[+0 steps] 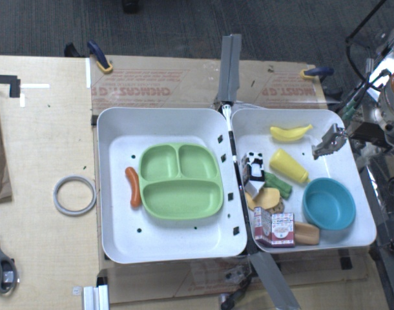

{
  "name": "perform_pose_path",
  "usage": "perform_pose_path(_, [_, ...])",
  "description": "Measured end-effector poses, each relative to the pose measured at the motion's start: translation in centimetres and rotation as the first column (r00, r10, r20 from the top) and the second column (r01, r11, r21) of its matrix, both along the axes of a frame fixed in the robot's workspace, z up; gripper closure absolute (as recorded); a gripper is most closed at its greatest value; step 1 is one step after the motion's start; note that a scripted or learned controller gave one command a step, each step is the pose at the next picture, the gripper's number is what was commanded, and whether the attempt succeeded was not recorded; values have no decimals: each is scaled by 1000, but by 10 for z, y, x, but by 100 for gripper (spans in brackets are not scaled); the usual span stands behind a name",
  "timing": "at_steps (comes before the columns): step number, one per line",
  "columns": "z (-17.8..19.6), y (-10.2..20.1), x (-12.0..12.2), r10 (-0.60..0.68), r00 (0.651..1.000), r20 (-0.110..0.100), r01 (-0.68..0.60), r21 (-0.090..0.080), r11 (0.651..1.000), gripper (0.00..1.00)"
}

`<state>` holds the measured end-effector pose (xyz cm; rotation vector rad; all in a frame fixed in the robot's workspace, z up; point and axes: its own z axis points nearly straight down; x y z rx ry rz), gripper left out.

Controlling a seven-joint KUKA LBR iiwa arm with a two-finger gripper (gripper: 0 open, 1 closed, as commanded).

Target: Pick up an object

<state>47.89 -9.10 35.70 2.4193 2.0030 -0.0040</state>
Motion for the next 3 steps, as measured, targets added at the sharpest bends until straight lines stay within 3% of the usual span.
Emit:
perform_pose_path(1, [-138,-34,-2,101,995,-2,-101,2,995,0])
perform_pose_path(2, [-263,-39,98,319,948,7,-319,-1,948,0])
perform_pose_path(3, [-255,-40,98,316,949,4,-316,0,949,100])
